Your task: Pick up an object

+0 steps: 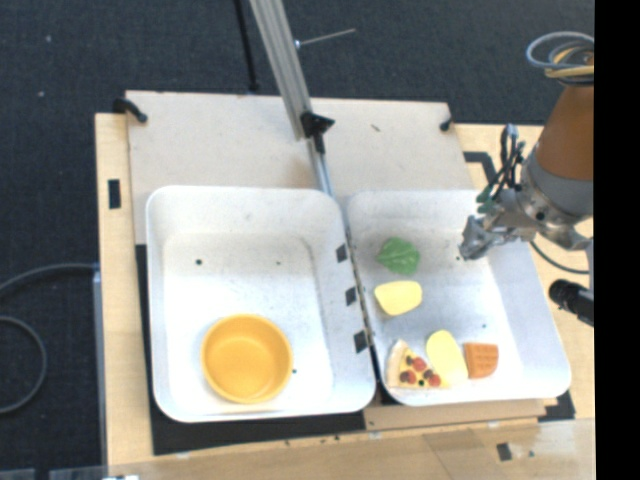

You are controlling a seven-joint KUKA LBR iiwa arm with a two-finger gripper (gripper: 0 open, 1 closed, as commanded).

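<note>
Gripper (pixel 478 240) above the right bin's (pixel 520 318) far right edge; whether its fingers are parted cannot be told, and nothing is seen between them. Green leaf-shaped toy (pixel 398 256) and yellow piece (pixel 397 297) lie near the bin's left wall.
</note>
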